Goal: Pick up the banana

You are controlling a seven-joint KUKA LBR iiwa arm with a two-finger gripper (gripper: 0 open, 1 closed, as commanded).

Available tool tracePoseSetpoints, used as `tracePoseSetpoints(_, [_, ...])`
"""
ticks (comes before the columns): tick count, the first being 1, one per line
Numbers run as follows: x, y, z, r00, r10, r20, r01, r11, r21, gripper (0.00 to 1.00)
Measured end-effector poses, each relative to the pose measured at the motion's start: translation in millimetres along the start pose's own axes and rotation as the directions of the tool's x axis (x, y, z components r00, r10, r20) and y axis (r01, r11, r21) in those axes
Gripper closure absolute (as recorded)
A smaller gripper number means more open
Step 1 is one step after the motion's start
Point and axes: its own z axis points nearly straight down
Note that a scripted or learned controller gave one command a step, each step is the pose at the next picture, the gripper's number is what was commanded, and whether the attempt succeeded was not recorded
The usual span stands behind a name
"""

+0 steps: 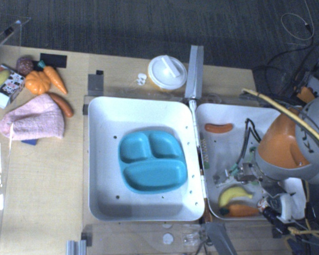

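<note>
Banana point(235, 195) lies near the bottom of the right bin point(218, 115), at about 6 o'clock in it, curved with its back upward, and touching or just beside an orange carrot-like piece point(243, 210) at its 5 o'clock. Just above it, at its 12 o'clock, hangs the gripper point(242, 173), close over the fruit but with nothing seen between its fingers; how its fingers stand I cannot tell, since wires and the orange wrist crowd them. To do this step well, I judge the arm should centre over the banana's thick middle, turn so the jaws close across its narrow width and not along the curve, and come straight down without nudging the carrot piece or catching the bin wall at 6 o'clock. Farther off, a sausage point(219, 128) lies at 11 o'clock in the same bin, well apart. At 9 o'clock the left bin point(103, 148) holds a blue tray point(154, 161).
</note>
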Motion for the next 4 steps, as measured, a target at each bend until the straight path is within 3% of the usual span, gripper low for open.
tracePoseSetpoints(2, [3.3, 2.2, 1.0, 0.996, -0.088, 0.006, 0.088, 0.996, -0.007, 0.00])
tracePoseSetpoints(3, [-5.9, 2.3, 0.9, 0.998, -0.064, -0.003, 0.064, 0.998, -0.008, 0.00])
tracePoseSetpoints(4, [3.9, 2.9, 1.0, 0.995, -0.098, 0.006, 0.098, 0.995, -0.008, 0.00])
